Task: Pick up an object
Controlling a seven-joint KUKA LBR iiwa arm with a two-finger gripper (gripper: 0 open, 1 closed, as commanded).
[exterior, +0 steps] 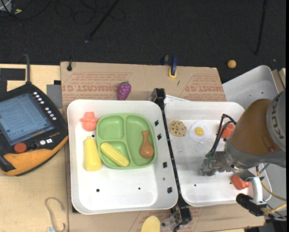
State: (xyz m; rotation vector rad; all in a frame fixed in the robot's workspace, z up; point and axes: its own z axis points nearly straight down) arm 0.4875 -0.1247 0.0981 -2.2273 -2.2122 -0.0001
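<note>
Camera view: two white bins, one green tray, one cookie

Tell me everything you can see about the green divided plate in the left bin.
The green plastic divided plate lies flat in the left white bin, toward its back. It is rounded and has three compartments. A yellow toy corn cob lies tilted in the front-left one; a brown toy drumstick lies in the right one. A yellow bottle lies against its left edge.

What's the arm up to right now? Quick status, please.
Gripper low in right bin, fingers unclear. Cookie and fried egg lie apart from it, untouched. Nothing blocking them.
</note>
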